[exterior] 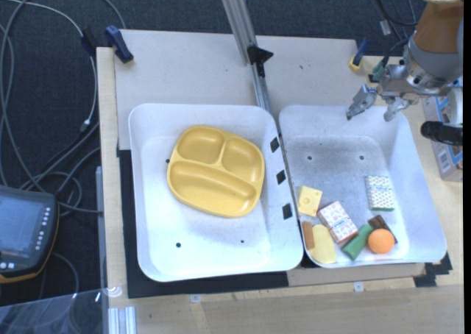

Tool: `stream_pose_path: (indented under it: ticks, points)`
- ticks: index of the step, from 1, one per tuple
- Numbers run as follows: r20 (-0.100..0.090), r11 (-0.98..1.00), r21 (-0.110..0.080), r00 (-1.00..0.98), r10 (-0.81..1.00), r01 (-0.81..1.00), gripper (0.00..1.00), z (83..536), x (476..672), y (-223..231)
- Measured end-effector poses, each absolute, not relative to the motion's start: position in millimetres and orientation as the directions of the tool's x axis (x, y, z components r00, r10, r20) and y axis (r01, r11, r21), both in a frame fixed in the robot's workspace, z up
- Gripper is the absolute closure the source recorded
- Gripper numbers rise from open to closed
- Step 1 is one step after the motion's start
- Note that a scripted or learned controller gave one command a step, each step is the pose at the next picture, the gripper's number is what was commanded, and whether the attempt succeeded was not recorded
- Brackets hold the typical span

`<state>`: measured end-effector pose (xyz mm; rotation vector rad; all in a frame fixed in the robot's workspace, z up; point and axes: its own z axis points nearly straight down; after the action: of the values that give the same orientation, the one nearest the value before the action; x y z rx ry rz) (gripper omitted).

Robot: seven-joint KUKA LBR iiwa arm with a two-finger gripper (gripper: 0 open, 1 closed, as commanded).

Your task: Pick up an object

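My gripper (377, 106) hangs over the far edge of the right bin (331, 134), open, with nothing between its two grey fingers. Well in front of it, at the bin's near end, lie the objects: a patterned green-white packet (380, 193), a yellow cheese wedge (309, 200), a red-and-white box (338, 221), an orange ball (380, 241), a green block (358, 243), a brown piece (378, 221) and a pale yellow oblong (323, 244).
The left bin (147, 178) holds a yellow divided plate (216, 171). A metal rail (243, 16) slants down between the bins. Blue clamps (118, 43) sit at the bench's back corners. Cables and a handheld pendant (22, 233) lie at the left.
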<state>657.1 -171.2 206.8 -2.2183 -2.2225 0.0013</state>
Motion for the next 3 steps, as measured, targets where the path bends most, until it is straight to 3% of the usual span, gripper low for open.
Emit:
stream_pose_path:
  ticks: [1,3]
  points:
    - [0.000,0.002,-0.002,-0.002,1.000,1.000,0.00,207,657.1,-171]
    - [0.001,0.000,-0.007,0.000,1.000,1.000,0.00,113,644.3,-179]
